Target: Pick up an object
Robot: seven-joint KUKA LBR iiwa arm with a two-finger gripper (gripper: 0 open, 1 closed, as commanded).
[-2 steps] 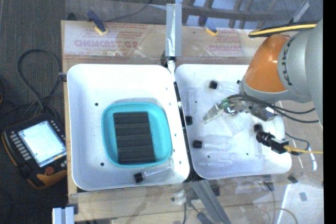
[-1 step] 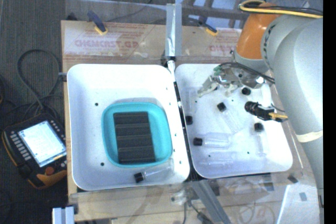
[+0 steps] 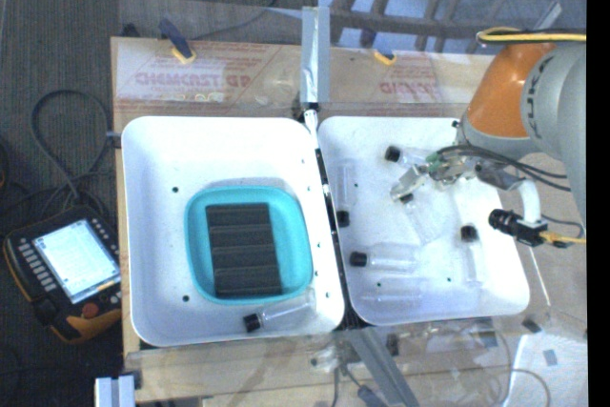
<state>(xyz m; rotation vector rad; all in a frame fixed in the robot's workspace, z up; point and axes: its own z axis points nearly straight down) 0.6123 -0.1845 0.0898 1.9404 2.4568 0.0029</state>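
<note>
The arm [image 3: 543, 100] is cut off by the right edge, so only its orange band and part of the grey wrist show. The hand [image 3: 419, 178] is small and blurred over the right bin [image 3: 515, 295]; how its fingers stand is beyond telling. Clear tubes [image 3: 396, 254] with black caps lie in that bin, their outlines too faint against the white to count. The desk [image 3: 210, 71] runs off at the bottom.

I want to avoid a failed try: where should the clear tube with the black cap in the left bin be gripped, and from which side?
Probably the middle of the tube, from straight above, closing across its narrow width. It lies flat between the teal tray and the left bin's near wall, so a sideways approach looks blocked.
</note>
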